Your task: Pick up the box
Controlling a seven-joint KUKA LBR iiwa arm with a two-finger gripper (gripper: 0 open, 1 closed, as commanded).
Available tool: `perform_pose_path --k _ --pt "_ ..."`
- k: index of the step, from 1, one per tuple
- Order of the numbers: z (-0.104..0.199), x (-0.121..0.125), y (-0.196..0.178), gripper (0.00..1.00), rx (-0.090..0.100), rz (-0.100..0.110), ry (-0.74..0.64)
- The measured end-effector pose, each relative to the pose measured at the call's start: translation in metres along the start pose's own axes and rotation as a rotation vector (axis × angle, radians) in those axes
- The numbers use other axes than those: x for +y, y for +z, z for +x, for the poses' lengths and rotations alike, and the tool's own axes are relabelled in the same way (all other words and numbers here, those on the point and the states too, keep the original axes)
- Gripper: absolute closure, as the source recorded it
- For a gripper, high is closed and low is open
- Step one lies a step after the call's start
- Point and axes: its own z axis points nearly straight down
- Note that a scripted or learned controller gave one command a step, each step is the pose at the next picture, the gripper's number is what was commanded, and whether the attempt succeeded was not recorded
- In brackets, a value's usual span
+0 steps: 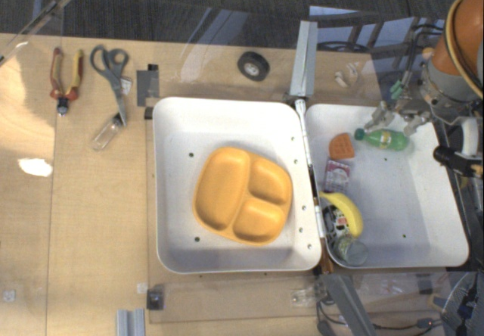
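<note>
A small white-and-purple box (pixel 338 174) lies near the left wall of the right bin (pixel 423 206), just below an orange block (pixel 342 146). My gripper (pixel 398 118) hangs at the bin's far right, above a green bottle (pixel 383 138) lying on its side. Its two thin fingers (pixel 382 112) are spread apart and hold nothing. The gripper is well to the right of the box and farther back.
A banana (pixel 345 211), a dark packet (pixel 331 222) and a clear cup (pixel 350 252) crowd the right bin's near left corner. A yellow divided plate (pixel 243 194) sits in the left bin (pixel 178 175). Scissors (pixel 113 73), pliers (pixel 64 77) and a tape roll (pixel 253 65) lie on the bench.
</note>
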Motion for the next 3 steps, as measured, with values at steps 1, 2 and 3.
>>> perform_pose_path --k 1,2,3 --pt "0.055 -0.025 0.085 0.0 0.0 0.001 0.029" --pt "0.078 -0.046 0.108 0.0 -0.002 -0.01 0.069" --pt "0.078 -0.043 0.096 1.0 -0.003 -0.019 0.068"
